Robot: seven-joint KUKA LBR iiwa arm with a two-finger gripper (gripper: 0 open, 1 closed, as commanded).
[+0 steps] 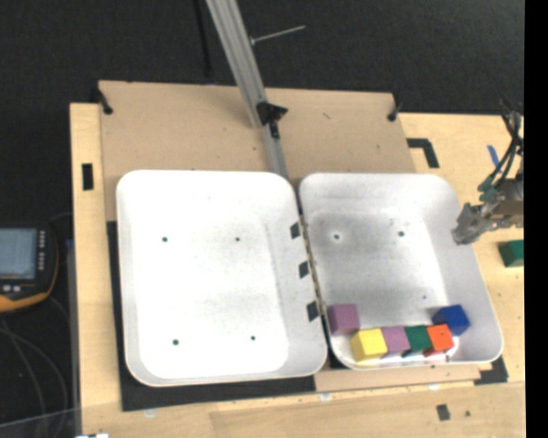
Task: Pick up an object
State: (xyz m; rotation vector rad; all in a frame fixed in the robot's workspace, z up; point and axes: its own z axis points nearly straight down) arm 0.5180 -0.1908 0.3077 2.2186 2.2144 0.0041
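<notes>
Several small blocks lie along the near edge of the right bin (384,190): a purple one (343,318), a yellow one (368,344), a pale purple one (395,338), a green one (417,338), an orange one (438,338) and a blue one (451,318). My gripper (466,226) hangs at the bin's right rim, well back from the blocks, with nothing seen in it. Its tips are too small and blurred to read.
The left bin (210,272) sits beside the right one. A slanted metal pole (247,71) rises from the back of the bench. A green object (511,254) rests on the bench right of the bin. A handheld pendant (14,263) lies at far left.
</notes>
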